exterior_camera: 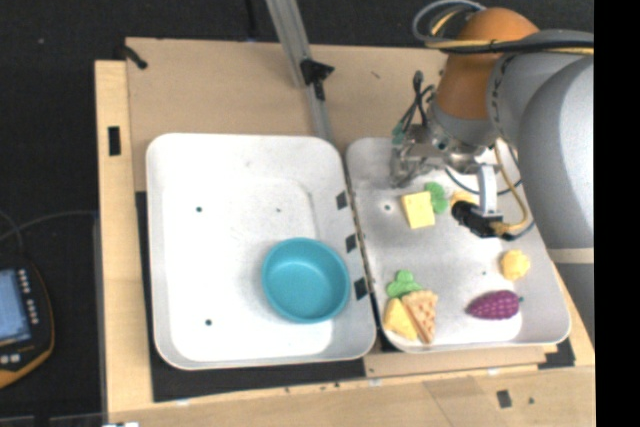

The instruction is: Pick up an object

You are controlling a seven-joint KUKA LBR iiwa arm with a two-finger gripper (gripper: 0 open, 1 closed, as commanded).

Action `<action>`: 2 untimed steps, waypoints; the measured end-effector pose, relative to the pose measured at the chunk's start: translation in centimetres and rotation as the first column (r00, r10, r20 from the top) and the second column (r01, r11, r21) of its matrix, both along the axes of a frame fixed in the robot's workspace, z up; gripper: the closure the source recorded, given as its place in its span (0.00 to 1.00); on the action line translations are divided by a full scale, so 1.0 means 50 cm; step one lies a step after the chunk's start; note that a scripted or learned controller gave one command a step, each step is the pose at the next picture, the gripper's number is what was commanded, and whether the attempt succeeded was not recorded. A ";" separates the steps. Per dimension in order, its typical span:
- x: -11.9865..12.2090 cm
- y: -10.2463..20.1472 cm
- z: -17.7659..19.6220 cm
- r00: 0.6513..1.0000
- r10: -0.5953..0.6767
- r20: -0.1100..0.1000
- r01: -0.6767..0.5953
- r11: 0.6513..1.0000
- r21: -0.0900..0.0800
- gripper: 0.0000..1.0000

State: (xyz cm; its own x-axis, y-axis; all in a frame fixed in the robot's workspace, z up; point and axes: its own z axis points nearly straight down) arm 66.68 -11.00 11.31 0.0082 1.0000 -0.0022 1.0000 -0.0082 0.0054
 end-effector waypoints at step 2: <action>0.027 -0.004 0.216 1.000 0.010 0.003 -0.010 1.000 0.001 1.00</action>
